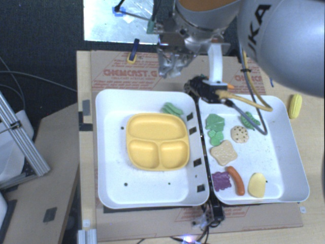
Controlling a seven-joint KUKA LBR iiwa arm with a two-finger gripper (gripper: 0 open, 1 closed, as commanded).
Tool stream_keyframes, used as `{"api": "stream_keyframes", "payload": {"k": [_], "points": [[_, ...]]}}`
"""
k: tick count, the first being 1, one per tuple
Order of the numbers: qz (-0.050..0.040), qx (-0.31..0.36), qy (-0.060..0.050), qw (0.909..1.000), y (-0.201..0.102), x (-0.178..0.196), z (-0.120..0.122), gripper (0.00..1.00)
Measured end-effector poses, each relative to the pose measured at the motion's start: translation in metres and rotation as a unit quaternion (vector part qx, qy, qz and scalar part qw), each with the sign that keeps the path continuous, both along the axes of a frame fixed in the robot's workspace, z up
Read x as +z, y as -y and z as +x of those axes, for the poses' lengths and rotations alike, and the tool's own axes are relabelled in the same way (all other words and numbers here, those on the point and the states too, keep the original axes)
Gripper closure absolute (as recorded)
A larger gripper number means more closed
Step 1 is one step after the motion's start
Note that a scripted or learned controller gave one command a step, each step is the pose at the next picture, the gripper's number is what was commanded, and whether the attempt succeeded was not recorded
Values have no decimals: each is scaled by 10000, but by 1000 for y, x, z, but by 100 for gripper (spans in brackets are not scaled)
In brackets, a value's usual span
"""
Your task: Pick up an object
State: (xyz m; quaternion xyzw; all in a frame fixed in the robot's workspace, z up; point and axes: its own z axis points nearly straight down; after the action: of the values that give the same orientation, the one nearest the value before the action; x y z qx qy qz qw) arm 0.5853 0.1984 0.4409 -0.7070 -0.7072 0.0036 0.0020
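Observation:
My gripper [174, 65] hangs high over the back edge of the bench, above the seam between the two bins and clear of everything in them. The left bin [111, 182] holds a yellow divided plate [157, 141] and a green pea pod [172, 109] at its back right. Scattered in the right bin [292, 172] are a green leafy piece [215, 122], a cookie [239, 133], a tan cracker [224, 152], purple grapes [220, 180], an orange sausage [236, 180] and a yellow fruit [257, 185].
Yellow and grey cables [249, 103] trail from the arm across the back of the right bin. A yellow corn cob [295, 105] lies outside that bin on the right. A blue clamp [133, 51] sits on the cardboard behind the left bin.

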Motion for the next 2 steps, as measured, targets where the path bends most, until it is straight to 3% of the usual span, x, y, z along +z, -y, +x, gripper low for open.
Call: {"api": "stream_keyframes", "payload": {"k": [1,2], "points": [[14,38,61,10000,-1,17,1,100],[20,36,34,10000,-28,7,-39,100]]}}
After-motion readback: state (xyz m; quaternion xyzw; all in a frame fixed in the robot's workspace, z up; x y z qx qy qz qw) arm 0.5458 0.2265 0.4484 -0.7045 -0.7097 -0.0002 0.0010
